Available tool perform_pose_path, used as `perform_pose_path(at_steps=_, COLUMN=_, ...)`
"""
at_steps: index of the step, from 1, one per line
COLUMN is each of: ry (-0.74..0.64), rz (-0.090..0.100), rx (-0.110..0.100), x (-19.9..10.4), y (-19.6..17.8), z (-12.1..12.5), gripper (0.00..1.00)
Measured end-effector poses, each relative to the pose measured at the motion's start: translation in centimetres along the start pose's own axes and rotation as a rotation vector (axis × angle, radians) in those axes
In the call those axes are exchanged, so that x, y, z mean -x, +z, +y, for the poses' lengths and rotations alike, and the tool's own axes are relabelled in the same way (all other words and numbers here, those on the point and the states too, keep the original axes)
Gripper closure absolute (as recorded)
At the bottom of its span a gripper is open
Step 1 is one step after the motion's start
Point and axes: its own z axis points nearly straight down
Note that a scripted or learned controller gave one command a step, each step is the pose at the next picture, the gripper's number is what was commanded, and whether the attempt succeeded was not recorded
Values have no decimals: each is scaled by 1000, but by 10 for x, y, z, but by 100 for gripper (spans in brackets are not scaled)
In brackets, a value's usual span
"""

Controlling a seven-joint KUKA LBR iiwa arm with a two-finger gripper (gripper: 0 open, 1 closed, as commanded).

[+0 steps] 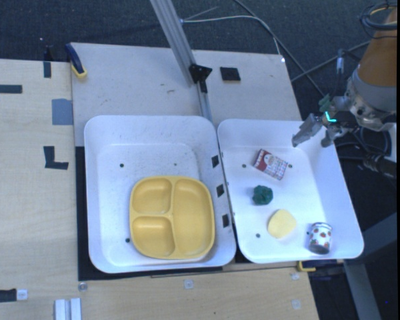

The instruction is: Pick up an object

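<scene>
Carton [271, 165] label red-white, writing unreadable

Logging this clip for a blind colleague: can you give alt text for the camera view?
The grey two-finger gripper hovers with open fingers over the right white bin's far corner, holding nothing. That bin holds a red-and-white carton, a dark green lump, a pale yellow lump and a small silvery object; the left white bin holds a yellow divided plate.

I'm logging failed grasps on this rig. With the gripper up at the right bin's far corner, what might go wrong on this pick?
1. The gripper sits over the right bin's rim; descending there, it may hit the wall.
2. The green object and yellow object lie close together, so a grasp on one might nudge the other.
3. The small figure lies near the bin's near corner, leaving little finger room.
</scene>
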Motion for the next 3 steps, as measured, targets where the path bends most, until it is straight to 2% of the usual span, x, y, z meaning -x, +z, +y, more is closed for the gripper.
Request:
perform_pose_path(at_steps=1, ry=0, rz=0, rx=2, x=0, y=-1, z=0, gripper=0)
perform_pose_path(at_steps=2, ry=0, rz=0, rx=-4, x=0, y=64, z=-3, gripper=0)
perform_pose_path(at_steps=3, ry=1, rz=0, rx=-3, x=5, y=109, z=-7, gripper=0)
